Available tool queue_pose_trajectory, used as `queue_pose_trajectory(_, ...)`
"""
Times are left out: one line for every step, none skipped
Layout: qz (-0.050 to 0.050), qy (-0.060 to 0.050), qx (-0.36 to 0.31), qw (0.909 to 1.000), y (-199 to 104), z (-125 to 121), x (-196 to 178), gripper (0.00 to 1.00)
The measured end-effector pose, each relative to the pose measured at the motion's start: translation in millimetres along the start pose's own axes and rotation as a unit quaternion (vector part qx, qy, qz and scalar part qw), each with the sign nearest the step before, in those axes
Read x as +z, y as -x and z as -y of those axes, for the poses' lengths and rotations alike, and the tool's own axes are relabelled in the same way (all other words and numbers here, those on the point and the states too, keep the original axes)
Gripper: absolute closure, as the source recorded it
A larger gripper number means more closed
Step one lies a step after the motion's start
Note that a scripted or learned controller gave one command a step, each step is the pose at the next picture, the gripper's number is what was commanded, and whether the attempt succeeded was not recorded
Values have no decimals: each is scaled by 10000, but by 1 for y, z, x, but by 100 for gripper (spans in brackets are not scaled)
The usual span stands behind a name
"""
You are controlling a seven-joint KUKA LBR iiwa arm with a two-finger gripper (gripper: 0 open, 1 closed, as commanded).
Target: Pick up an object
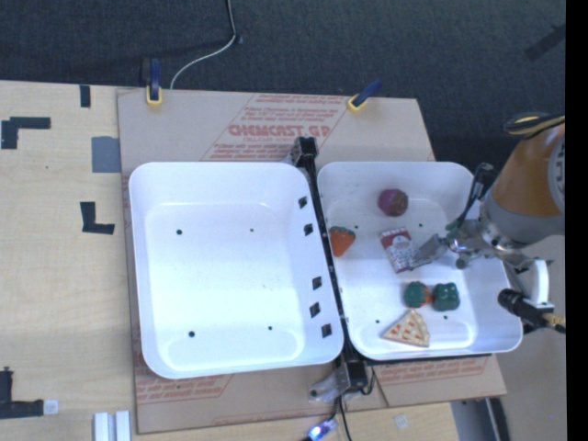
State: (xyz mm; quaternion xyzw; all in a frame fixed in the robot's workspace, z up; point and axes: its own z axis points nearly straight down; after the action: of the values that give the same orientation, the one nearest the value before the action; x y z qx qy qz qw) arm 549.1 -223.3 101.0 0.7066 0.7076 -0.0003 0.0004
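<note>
Pizza slice is listed nearest; the red-and-white packet is met just left of the gripper, jaw state undeterminable.

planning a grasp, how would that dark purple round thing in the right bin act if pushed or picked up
The purple round thing looks ball-like, so a push would probably roll it. It sits apart from the other items, leaving room. Its curved sides might slip from the fingers.
</note>
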Motion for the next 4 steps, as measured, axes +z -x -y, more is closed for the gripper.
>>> queue_pose_trajectory(13, 60, -17, 10000, -16, -32, -120, 0)
queue_pose_trajectory(22, 62, -17, 10000, 0, -115, -191, 0)
queue_pose_trajectory(21, 64, -8, 10000, 0, -121, -309, 0)
queue_pose_trajectory(15, 4, -2, 10000, 0, -120, -311, 100)
